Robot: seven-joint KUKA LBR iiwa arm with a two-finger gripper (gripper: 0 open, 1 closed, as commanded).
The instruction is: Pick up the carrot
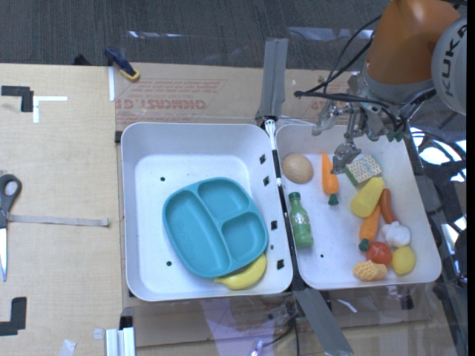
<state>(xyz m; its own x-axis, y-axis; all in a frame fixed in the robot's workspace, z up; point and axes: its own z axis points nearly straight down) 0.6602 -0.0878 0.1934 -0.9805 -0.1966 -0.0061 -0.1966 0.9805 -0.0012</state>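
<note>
The carrot (328, 175) lies upright along the view in the right bin (312, 269), near its upper middle, green tip toward the viewer. Just left of it sits a tan egg-shaped item (297, 167); below that, a green bottle (300, 219) by the bin's left wall. To the carrot's right are a speckled sponge block (363, 169), a yellow piece (367, 197) and a second orange carrot-like piece (369, 225). My gripper (344, 156) hangs just right of the carrot's top; whether my fingers are spread or pressed together I cannot tell. The left bin (137, 199) holds a blue divided plate (215, 226) and a banana (243, 275).
</note>
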